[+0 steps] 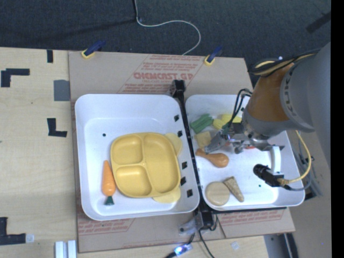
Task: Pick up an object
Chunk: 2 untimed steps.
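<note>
Round biscuit [217,193] and wedge [234,188] near end effector [223,140].

Your arm [301,98] reached in from the right, orange band bent low over the bench, and your gripper [219,142] pointed left with its fingers down.

I can find just one bit of writing. It is red print on the brown cardboard sheet [161,71] that lies under my two white bins, up past their far edge. The biggest line looks like "CHEMCAST GP", but the letters are small and upside-down-slanted, so I am not fully sure. There are smaller red lines above and below it that I cannot read. More red print sits on the cardboard at the near edge, too tiny to read.
</note>
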### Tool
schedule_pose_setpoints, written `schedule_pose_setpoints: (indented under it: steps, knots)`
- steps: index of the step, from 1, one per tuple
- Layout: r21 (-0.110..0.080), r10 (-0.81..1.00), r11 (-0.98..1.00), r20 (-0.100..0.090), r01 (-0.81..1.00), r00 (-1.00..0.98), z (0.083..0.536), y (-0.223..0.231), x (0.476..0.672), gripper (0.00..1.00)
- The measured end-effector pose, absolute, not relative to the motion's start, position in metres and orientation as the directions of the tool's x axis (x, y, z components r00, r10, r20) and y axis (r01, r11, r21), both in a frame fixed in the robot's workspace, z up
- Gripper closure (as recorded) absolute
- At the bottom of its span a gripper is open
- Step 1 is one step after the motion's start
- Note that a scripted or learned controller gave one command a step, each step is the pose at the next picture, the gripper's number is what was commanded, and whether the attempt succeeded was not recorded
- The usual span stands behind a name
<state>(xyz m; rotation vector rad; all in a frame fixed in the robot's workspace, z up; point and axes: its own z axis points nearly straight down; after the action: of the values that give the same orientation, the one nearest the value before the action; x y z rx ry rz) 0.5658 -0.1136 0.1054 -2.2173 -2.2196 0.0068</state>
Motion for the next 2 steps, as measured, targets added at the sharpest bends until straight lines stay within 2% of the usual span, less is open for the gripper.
schedule_pose_setpoints:
  steps: [1, 2]
  knots:
    - [0.001, 1.0, 0.001, -0.001, 1.0, -0.001, 0.087, -0.113, 0.567, 0.0]
    - [0.005, 1.0, 0.002, 0.005, 1.0, -0.002, 0.099, -0.111, 0.569, 1.0]
